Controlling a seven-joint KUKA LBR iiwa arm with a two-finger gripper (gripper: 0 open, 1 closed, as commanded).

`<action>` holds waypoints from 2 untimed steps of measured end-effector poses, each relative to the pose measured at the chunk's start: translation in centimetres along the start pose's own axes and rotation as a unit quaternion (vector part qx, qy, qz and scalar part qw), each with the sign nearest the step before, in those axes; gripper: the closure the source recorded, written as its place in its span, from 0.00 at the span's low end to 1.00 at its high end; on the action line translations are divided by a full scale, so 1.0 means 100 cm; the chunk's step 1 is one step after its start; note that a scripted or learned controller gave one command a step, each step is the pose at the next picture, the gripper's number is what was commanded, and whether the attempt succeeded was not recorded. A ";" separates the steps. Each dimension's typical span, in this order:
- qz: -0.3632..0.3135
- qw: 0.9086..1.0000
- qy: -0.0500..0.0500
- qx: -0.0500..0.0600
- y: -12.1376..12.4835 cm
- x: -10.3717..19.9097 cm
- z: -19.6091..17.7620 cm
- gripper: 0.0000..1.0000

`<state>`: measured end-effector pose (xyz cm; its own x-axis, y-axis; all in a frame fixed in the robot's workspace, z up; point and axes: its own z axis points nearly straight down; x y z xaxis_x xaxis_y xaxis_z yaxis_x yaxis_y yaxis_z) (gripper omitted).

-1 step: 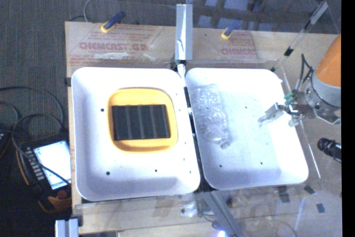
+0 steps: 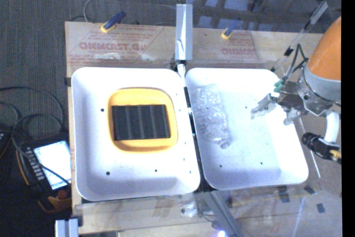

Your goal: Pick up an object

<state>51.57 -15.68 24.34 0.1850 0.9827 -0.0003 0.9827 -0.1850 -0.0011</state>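
Clear plastic bottle [image 2: 211,115] well left of hand [image 2: 275,109].

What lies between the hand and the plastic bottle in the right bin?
Bare white bin floor separates the hand from the bottle, seen from the overhead camera.

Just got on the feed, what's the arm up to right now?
The arm's gripper is over the right side of the right bin, with nothing between its fingers. A clear plastic bottle lies along that bin's left side, apart from the gripper. In the left bin sits a yellow tray with a dark slatted insert, untouched. No pick has been made yet.
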 end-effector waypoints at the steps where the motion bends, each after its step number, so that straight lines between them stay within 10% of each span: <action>1: 0.086 0.996 -0.001 0.000 -0.017 -0.027 -0.009 0.00; 2: 0.210 0.978 -0.001 0.000 -0.042 0.057 -0.076 0.00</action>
<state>48.46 -9.32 31.91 0.5723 0.8200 -0.0024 0.8200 -0.5723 0.0002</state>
